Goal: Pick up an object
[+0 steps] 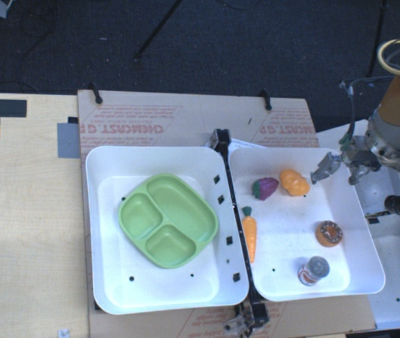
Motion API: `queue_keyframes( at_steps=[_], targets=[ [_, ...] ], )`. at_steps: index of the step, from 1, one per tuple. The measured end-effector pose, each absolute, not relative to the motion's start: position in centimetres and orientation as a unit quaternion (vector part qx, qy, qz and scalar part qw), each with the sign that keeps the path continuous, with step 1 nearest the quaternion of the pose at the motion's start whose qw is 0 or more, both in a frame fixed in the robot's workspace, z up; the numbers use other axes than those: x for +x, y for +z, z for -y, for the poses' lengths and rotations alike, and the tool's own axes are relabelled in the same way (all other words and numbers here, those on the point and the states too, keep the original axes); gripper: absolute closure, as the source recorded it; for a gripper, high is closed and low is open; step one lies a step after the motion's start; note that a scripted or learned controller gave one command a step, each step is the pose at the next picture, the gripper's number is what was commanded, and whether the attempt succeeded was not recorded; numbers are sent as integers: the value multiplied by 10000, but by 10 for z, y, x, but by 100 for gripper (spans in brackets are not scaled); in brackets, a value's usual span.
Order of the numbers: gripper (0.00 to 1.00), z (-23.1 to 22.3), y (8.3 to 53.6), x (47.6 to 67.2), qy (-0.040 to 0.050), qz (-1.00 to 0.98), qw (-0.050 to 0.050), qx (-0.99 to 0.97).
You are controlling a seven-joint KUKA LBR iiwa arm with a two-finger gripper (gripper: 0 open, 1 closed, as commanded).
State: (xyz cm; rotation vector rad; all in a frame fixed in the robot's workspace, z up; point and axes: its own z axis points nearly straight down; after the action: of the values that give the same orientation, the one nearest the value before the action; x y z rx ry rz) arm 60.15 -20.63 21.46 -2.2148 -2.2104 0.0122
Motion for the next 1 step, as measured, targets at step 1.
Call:
queue_keyframes(
  at_steps=[1],
  targets=[
    [0,206,222,604,4,7072,3,-7070]
  ],
)
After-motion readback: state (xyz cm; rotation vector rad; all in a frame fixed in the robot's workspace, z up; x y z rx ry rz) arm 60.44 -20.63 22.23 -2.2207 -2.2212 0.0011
